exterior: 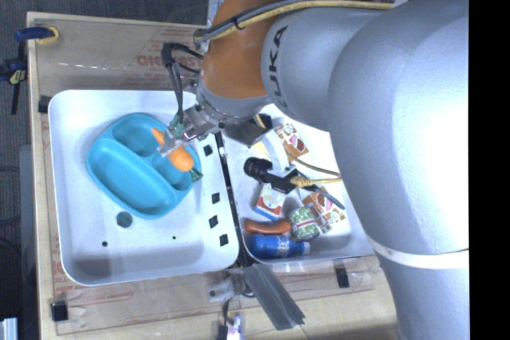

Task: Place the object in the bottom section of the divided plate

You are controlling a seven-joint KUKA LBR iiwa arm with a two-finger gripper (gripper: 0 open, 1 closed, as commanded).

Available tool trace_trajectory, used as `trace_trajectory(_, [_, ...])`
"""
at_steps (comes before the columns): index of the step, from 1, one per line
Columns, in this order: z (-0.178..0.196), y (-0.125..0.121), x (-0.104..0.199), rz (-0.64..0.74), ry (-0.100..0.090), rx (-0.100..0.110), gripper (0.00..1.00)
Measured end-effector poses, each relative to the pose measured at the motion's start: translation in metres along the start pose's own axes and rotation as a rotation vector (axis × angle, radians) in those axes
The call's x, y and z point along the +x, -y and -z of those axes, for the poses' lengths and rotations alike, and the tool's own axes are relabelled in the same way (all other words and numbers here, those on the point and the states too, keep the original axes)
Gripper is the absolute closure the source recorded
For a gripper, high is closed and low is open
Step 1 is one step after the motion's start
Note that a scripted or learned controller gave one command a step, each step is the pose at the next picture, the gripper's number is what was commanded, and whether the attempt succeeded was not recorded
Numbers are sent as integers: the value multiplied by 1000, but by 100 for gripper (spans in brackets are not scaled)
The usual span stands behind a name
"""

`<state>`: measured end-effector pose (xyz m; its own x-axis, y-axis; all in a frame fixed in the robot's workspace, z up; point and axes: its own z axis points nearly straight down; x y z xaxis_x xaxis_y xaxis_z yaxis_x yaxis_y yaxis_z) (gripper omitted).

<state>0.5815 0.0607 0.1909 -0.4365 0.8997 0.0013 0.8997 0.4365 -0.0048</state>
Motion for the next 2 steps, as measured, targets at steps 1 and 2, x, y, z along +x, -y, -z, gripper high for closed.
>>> trace_trajectory(1, [-10,0,51,106,0,0,100])
trace_trajectory(2, [-10,0,50,105,1,0,0])
